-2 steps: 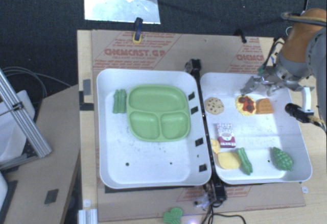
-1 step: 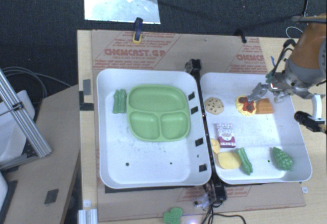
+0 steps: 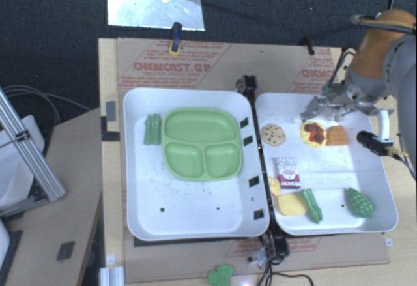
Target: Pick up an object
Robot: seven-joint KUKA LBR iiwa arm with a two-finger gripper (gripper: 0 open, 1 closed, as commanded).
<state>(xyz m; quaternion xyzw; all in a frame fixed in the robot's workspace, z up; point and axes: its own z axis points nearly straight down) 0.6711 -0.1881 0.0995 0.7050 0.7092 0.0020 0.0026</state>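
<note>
Landmark: the right bin [image 3: 389, 203].

1. Near edge of the right bin: a green leafy toy [image 3: 359, 202] in the right corner; a green pickle [image 3: 311, 205] and a yellow piece [image 3: 290, 204] toward the left corner.
2. Centre: a fries carton [image 3: 287, 172].
3. Far half: a cookie [image 3: 272, 135] at left; a red-topped food piece [image 3: 315, 134], the likely target, touching a waffle [image 3: 337, 135].
4. The gripper [image 3: 320, 107] hangs just beyond that piece. Jaw state: cannot tell.

Handling estimate: light, rigid, smooth plastic; flat profile. Grip across its narrow edges.
</note>
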